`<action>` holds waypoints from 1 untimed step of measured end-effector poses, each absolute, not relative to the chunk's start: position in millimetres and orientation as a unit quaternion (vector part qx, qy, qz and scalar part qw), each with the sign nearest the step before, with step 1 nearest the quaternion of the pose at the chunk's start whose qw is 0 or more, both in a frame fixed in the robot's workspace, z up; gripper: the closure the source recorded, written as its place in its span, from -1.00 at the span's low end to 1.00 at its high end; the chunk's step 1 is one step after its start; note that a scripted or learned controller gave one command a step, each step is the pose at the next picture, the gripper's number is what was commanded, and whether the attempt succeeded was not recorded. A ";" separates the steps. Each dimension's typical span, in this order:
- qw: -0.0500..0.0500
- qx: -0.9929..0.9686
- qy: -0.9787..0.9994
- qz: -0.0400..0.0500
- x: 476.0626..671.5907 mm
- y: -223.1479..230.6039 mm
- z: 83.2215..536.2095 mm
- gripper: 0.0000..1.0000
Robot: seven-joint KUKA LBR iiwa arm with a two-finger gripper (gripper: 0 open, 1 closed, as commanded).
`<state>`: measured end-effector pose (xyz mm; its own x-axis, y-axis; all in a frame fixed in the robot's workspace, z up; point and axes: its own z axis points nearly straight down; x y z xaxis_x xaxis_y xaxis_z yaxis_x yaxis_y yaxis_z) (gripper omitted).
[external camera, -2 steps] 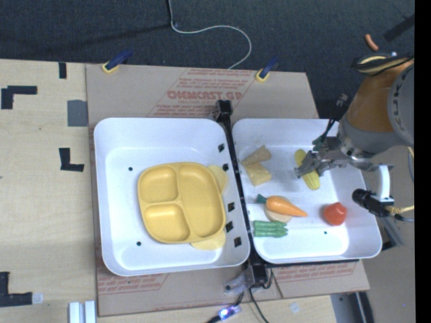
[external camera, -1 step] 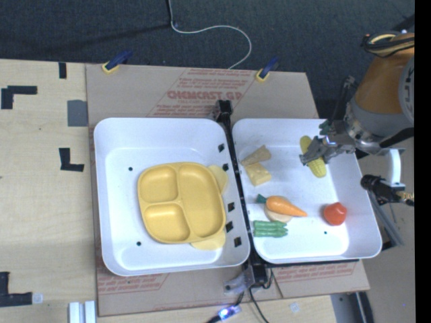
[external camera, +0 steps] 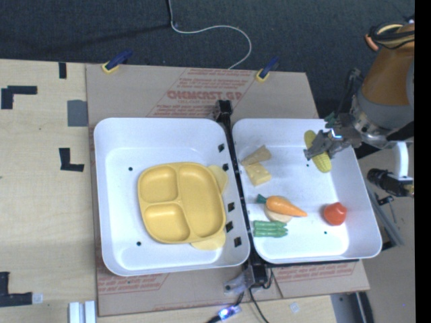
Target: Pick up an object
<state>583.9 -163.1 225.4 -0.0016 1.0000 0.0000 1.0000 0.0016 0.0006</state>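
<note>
Knobbly yellow corn (external camera: 318, 151); smooth round tomato (external camera: 335, 212)

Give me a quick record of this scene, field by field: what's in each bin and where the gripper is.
left bin: yellow divided tray
right bin: cheese wedges, carrot, green beans, tomato, corn cob
gripper: over the right bin's far right part, at the corn cob
arm: reaches in from the right

- The arm (external camera: 387, 79) was a rounded body with a broad orange band, grey below it (glossy highlights at its 12 o'clock edge).
- The gripper (external camera: 322, 148) was dark grey metal, angular, with slim fingers.
</note>
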 end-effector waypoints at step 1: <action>-0.001 0.705 0.709 0.000 597.4 -114.2 234.1 1.00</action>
